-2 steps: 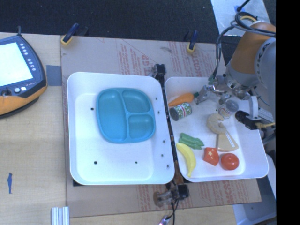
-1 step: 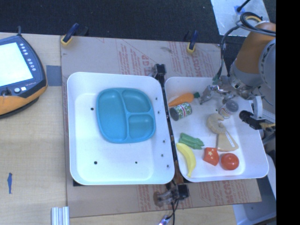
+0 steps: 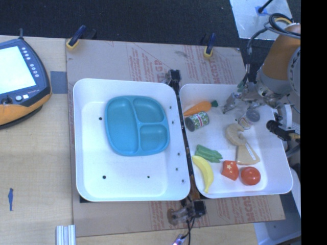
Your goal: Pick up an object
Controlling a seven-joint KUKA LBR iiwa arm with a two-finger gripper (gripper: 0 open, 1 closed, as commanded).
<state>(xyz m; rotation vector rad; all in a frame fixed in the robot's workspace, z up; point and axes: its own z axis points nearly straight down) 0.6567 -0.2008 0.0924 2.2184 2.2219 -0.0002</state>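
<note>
Tool [image 3: 245, 117] sits low over my right bin [image 3: 276, 188], near the beige piece [image 3: 236, 135], can't tell if it's open or gripping

The arm [image 3: 278, 60] carries a broad orange band above a grey wrist section, with black cables looping over its top. Below sits a metal-grey gripper [image 3: 244, 114] of angular parts, and a black piece juts beside it.
</note>
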